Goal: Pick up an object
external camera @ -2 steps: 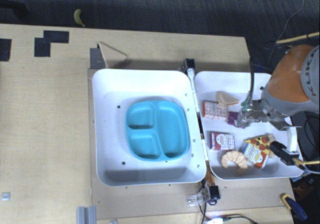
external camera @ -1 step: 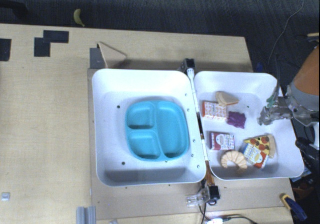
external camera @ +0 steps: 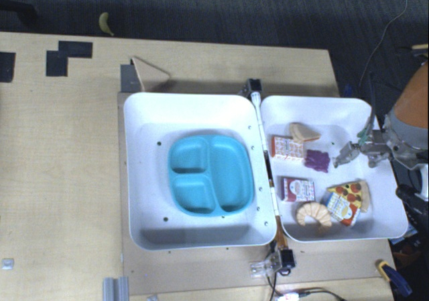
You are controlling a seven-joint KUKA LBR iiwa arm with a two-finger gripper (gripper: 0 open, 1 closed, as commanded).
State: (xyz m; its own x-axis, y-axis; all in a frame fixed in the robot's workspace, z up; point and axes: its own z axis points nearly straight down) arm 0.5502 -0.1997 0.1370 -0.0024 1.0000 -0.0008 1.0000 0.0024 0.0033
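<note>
Two white bins sit side by side on the wooden surface [external camera: 60, 179]. Left bin [external camera: 144, 125] has a blue divided tray [external camera: 211, 173] lying flat in it. Right bin [external camera: 382, 226] is where all the pickable stuff is: a tan bread-looking piece [external camera: 305, 133] near the top, a red-and-white carton [external camera: 287, 148] just below it, a purple block [external camera: 318, 159] right beside that, a dark red carton [external camera: 296, 189] lower down, a croissant [external camera: 314, 213] near the bottom edge, and a pizza slice [external camera: 353, 194] with a small colourful packet [external camera: 340, 206] touching it. Arm comes in from the right and the pincer [external camera: 351, 151] hangs over the right bin, just right of the purple block, with nothing visibly between its fingers. Can't tell if it's open or closed tbh, too small and blurry.
</note>
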